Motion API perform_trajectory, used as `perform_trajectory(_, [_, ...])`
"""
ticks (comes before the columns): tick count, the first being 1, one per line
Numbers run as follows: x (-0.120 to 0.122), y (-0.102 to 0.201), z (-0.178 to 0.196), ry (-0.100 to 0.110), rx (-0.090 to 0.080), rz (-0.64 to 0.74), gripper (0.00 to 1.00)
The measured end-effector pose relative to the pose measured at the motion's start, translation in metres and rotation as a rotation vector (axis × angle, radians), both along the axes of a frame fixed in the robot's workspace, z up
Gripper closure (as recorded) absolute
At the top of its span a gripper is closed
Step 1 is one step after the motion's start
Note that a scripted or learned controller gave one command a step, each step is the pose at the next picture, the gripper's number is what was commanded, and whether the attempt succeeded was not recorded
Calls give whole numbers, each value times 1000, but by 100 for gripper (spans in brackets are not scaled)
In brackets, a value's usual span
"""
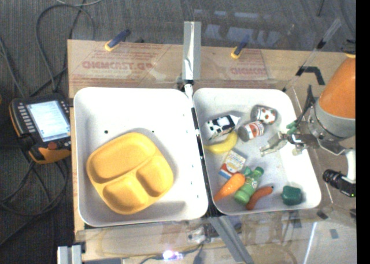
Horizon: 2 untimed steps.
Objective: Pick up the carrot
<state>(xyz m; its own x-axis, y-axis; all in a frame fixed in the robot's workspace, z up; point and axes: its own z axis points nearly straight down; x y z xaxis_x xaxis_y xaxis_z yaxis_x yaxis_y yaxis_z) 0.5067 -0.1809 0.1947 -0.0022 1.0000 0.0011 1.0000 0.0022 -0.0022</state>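
The carrot lay in the right bin, just beside the green bottle — long axis diagonal, tip lower-left. The gripper (fingers parted, holding nothing) hovered up-right of the bottle — carrot beyond it.

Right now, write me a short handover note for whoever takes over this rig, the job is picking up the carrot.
Gripper: over the right bin, at its right side, with nothing between its fingers. I cannot tell from above whether they are open or shut.
Carrot: lying in the right bin near its front left, beside the green bottle, with a small carton just behind it. It is apart from the gripper.
Left bin: holds the yellow divided plate.
Done: nothing yet, the carrot is not picked up.
Left: bring the gripper to the carrot, grip it, lift it.
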Motion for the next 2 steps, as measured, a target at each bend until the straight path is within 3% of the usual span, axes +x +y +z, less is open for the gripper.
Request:
perform_trajectory(1, [-24,28,-67,1,0,-30,0])
perform_trajectory(2, [-18,79,-101,-20,-9,137,0])
